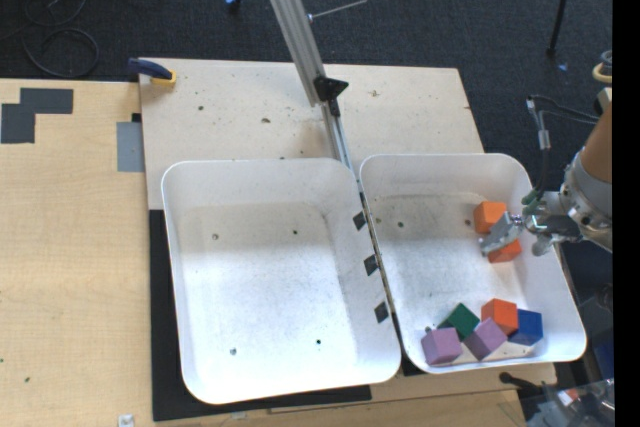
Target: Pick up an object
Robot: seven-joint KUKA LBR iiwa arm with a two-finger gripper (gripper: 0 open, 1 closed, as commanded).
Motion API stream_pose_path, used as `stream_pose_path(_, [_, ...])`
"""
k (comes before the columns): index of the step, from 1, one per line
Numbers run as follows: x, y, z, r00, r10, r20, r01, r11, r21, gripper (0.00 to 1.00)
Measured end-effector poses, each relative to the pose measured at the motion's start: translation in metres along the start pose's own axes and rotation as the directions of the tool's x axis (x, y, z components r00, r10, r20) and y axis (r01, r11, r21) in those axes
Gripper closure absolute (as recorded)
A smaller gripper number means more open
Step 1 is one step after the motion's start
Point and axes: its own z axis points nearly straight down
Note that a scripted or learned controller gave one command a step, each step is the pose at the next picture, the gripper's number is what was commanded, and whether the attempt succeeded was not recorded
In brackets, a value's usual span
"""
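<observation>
On the bench (250,105), left to right. Left bin (200,215): bare white floor, nothing to grasp. Right bin (440,185): two orange blocks near its right wall, one upper (489,214), one lower (505,251); by the near wall a cluster of purple (441,345), green (462,319), second purple (486,337), orange (501,314) and blue (528,326) cubes, touching or nearly so. Gripper (512,231): at the right wall, its grey fingers low beside the two orange blocks; whether they are spread or pinching cannot be told. Risks, as judged: a block wedged against the wall may leave a finger no room; a corner grip may slip on lifting; one block may nudge the other aside.
</observation>
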Motion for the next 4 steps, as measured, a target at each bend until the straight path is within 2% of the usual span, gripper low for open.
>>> stream_pose_path(1, [-0.001, 0.001, -0.002, 1.0, 0.002, 0.001, -0.002, 1.0, -0.005, 0.0])
stream_pose_path(3, [0.001, 0.014, 0.099, 1.0, 0.003, 0.0, -0.003, 1.0, 0.0, 0.0])
stream_pose_path(4, [0.002, 0.015, 0.131, 1.0, 0.004, 0.002, -0.004, 1.0, -0.007, 0.0])
